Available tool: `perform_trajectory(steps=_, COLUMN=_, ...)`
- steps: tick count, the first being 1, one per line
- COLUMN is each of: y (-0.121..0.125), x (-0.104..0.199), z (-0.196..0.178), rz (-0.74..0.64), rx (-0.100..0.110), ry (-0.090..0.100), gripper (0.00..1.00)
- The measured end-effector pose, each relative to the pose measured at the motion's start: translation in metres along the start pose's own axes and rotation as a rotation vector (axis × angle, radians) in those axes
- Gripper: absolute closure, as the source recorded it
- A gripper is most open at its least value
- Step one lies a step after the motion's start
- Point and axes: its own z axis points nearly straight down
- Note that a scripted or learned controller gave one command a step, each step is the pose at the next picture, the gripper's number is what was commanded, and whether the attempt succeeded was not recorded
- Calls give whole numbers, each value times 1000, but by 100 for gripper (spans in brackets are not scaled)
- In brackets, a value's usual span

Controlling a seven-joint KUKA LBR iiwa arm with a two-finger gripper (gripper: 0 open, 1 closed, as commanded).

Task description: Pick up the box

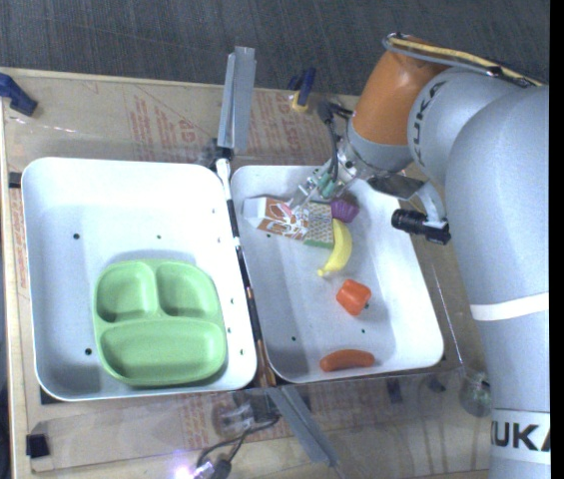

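The box is a small flat carton printed in white, red and green. It lies in the far left part of the right bin. My gripper hangs low over the far edge of that bin, right at the box's upper right corner. The wrist hides where it meets the box. I cannot tell whether it touches the box.
A yellow banana and a purple piece lie just right of the box. An orange piece and a red sausage shape sit nearer the front. The left bin holds a green divided tray.
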Motion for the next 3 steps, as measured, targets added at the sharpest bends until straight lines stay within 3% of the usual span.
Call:
perform_trajectory(steps=1, y=0, x=0, z=0, rz=0, rx=0, ry=0, gripper=0)
perform_trajectory(steps=2, y=-13, x=-25, z=11, rz=13, rx=-8, ry=3, gripper=0)
perform_trajectory(steps=3, y=-10, x=-25, z=-1, rz=8, rx=-11, ry=1, gripper=100)
